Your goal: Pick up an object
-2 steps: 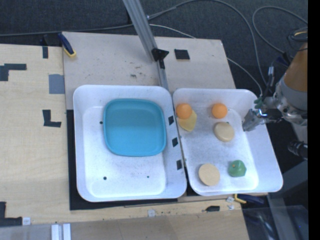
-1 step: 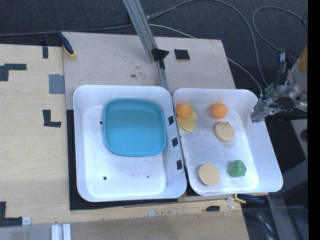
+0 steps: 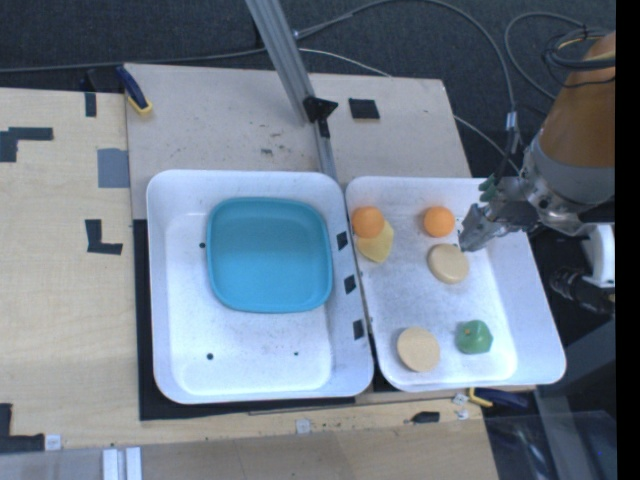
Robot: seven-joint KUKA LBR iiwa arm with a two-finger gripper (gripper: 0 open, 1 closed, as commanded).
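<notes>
In the camera view, the end effector (image 3: pixel 475 233) hangs low over the right bin (image 3: pixel 520 303), just above a tan disc (image 3: pixel 449 265); whether it is released or clenched I cannot tell. Near it lie two orange balls (image 3: pixel 438 221) (image 3: pixel 368 222), a second disc (image 3: pixel 418 349) and a green piece (image 3: pixel 474 337). The left bin (image 3: pixel 170 298) holds a blue plate (image 3: pixel 269 254).

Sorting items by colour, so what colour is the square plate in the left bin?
Light blue; the plate shows clearly in the camera view.

Arm (image 3: pixel 578 118): grey, orange-banded, entering from right, angled down-left. Tool (image 3: pixel 474 236): dark, lowered, tip pointing down-left.
</notes>
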